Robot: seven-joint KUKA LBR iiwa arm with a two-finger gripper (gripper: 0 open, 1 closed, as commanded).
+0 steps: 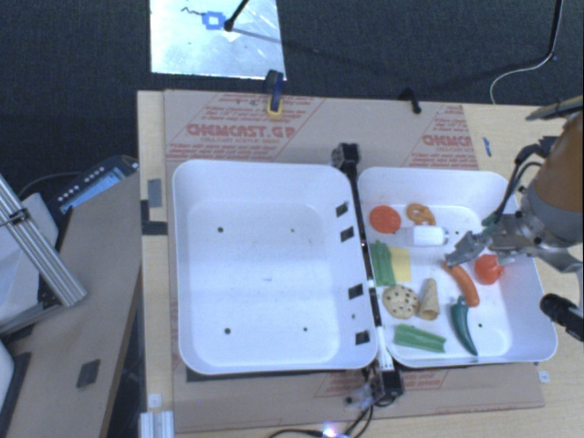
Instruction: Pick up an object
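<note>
Overhead slanted view of two shallow white bins set side by side on a bench. The gripper reaches in from the right over the right bin; whether its claw is spread or pressed together cannot be told at this scale, and nothing is seen between its tips. Just below its tip lies the orange carrot, a smooth, slender piece whose long axis runs diagonally from upper left to lower right. Beside it, to the right, sits a small red tomato. Below the carrot a dark green pepper lies nearly upright in the frame, its pointed end toward the near rim. Further left are a speckled cookie, a tan cone, a green bean pod, a yellow slab, a second red tomato, a pretzel and a white cylinder. The left bin adjoins the right one along a hinged divider.
</note>
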